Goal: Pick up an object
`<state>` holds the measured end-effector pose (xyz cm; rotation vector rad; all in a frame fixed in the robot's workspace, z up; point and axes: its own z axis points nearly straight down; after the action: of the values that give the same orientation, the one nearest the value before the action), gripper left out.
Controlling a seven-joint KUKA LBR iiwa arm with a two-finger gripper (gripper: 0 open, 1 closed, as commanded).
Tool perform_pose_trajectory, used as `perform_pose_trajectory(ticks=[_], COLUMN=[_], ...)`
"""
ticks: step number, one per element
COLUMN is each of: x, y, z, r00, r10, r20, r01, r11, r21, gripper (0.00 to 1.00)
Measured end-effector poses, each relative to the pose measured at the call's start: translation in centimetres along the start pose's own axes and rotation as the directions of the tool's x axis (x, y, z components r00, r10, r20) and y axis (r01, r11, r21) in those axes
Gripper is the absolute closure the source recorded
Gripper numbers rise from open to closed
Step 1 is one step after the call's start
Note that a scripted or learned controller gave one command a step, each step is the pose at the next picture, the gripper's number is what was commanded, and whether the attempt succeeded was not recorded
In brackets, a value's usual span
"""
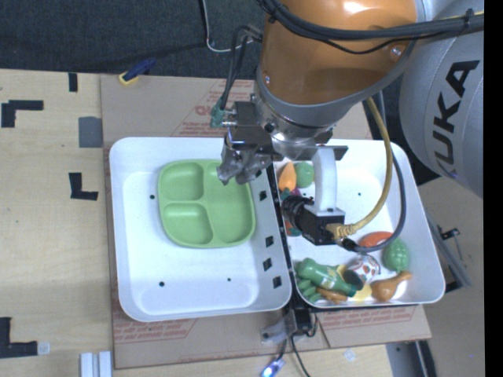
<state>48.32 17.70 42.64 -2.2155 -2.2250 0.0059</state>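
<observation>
I read "KUKA" in black on the grey arm (460,108) at the frame's right edge, while the gripper (240,166) hangs over the green divided plate (206,203) in the left bin (134,234), finger state I cannot tell, and toys (346,277) cluster lower right in the right bin (420,226).

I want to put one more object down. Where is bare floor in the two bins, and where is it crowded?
Left bin: free strip along its near edge, below the green divided plate, and a narrow strip left of it. Right bin: bare patch near its far right wall. Crowded: its near corner, with the toy pile.
</observation>
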Motion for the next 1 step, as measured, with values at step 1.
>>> perform_pose_trajectory(ticks=[1], x=[0.05], y=[0.0], z=[-0.95], r00=[1.0], r10=[-0.002], r20=[0.001], r01=[0.002], r11=[1.0], r21=[0.002], gripper=[1.0])
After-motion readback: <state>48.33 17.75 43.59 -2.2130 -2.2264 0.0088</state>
